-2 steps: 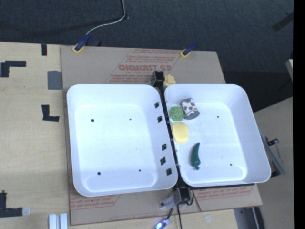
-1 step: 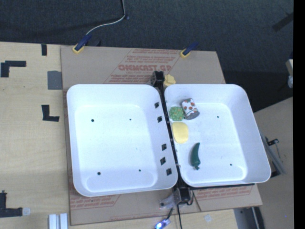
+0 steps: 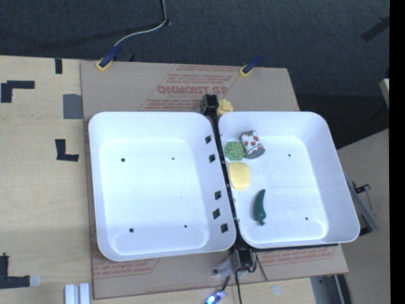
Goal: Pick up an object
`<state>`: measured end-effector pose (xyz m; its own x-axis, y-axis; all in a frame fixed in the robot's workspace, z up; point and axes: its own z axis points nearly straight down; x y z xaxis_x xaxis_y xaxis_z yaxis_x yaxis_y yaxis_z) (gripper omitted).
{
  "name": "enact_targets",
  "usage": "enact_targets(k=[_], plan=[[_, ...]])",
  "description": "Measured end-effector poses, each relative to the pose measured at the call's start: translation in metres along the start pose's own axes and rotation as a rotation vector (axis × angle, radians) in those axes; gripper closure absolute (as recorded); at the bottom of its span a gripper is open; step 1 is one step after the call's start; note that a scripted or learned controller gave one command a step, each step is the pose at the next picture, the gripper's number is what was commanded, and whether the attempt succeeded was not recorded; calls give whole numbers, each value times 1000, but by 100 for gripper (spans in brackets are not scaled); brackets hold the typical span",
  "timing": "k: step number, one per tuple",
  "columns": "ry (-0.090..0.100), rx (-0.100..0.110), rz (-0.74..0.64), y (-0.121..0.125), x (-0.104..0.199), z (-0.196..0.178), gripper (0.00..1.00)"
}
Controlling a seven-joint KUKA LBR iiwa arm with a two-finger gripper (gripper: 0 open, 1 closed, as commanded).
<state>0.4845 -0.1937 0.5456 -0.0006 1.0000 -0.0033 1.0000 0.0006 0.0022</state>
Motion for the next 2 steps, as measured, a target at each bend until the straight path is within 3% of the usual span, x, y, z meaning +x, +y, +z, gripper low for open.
enact_targets(k=[1,2], plan=[[1,1,0,0,0,1,0],[5,9,-5,-1,51,63,0]])
